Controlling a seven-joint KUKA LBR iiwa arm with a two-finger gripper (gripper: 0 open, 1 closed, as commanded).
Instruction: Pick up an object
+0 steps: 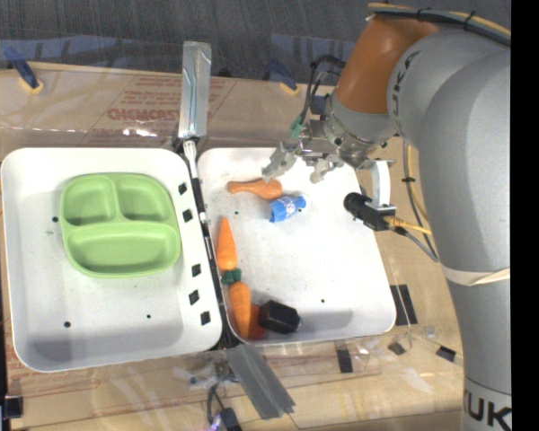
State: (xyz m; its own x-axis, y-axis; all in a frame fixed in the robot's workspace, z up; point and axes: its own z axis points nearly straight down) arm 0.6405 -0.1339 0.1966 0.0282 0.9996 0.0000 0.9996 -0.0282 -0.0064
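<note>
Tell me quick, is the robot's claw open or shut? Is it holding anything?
Gripper: open, holding nothing, hanging over the right bin near the orange drumstick toy.

Bright, even light falls from overhead. The white bins look nearly washed out, with soft grey shadows along their near walls. Glare streaks the clear plastic sheet over the tabletop. The picture is low-resolution and slightly soft throughout.
</note>
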